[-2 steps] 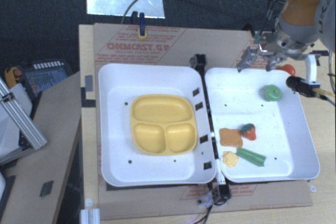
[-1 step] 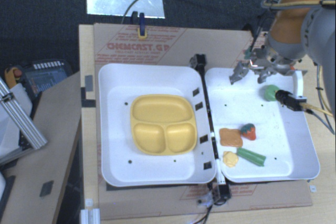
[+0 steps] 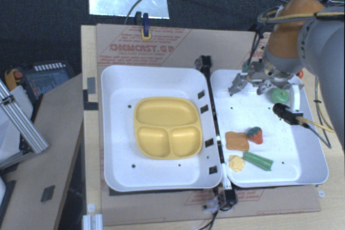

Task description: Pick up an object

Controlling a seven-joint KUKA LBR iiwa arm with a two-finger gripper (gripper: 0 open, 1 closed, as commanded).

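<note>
My gripper [image 3: 249, 87] hangs over the far part of the right bin [image 3: 307, 169], open, with bare white floor showing between its fingers. A round green object [image 3: 280, 96] lies just to its right, close to the wrist. Nearer the front of this bin are a flat orange-brown piece [image 3: 237, 140], a small red object with a green and blue top [image 3: 255, 135], a pale yellow lump [image 3: 235, 162] and a green stick [image 3: 258, 160]. All of these lie apart from the gripper.
The left bin [image 3: 116, 116] holds a yellow divided plate [image 3: 164, 127]. A black-clipped divider [image 3: 211, 116] runs between the two bins. The grey arm with its orange band [image 3: 296, 24] reaches in from the upper right.
</note>
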